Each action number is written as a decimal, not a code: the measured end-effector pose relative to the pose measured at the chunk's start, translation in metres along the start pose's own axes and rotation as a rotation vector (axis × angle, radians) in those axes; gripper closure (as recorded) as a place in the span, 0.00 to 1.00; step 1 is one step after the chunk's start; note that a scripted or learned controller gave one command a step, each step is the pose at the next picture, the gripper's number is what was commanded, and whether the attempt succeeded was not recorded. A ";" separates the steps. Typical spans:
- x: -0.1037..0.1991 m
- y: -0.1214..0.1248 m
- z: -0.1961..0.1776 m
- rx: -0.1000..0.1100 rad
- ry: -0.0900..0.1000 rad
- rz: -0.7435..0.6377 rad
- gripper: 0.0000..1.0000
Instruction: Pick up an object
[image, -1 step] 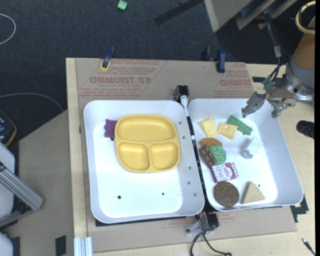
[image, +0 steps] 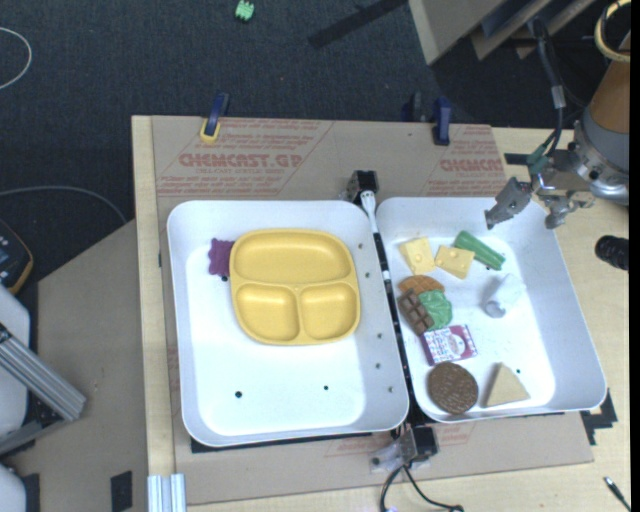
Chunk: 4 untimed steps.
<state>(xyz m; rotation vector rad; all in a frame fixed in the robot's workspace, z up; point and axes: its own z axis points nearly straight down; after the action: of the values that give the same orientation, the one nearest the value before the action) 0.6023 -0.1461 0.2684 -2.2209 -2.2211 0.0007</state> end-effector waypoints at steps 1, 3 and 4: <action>-0.001 -0.003 0.043 0.006 0.001 0.000 0.00; 0.003 -0.002 0.165 0.007 0.002 -0.001 0.00; 0.002 -0.001 0.183 -0.002 -0.001 0.001 0.00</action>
<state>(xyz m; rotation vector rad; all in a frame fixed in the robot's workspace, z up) 0.6016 -0.1438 0.0856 -2.2232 -2.2219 -0.0008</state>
